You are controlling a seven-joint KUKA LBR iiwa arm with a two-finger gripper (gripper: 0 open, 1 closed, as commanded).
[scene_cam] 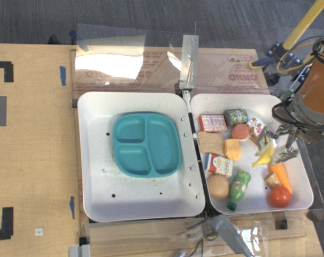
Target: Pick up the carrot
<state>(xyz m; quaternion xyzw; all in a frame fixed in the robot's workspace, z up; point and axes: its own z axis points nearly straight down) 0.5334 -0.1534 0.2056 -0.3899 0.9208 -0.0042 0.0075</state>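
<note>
The orange carrot (pixel 282 176) lies near the right wall of the right bin (pixel 303 170), pointing toward the front, its tip close to a red tomato (pixel 280 197). My gripper (pixel 278 145) hangs just above and behind the carrot's thick end, over a yellow banana (pixel 264 156). Its two metal fingers (pixel 288 153) stand apart, so it is open, and nothing sits between them. The carrot is not touched by either finger.
The right bin also holds a green bottle (pixel 238 187), a potato (pixel 218 186), a bread slice (pixel 210 142), cheese (pixel 233 149), small cartons (pixel 213 122) and a green can (pixel 236 115). The left bin (pixel 92 159) bears a teal divided plate (pixel 147 144).
</note>
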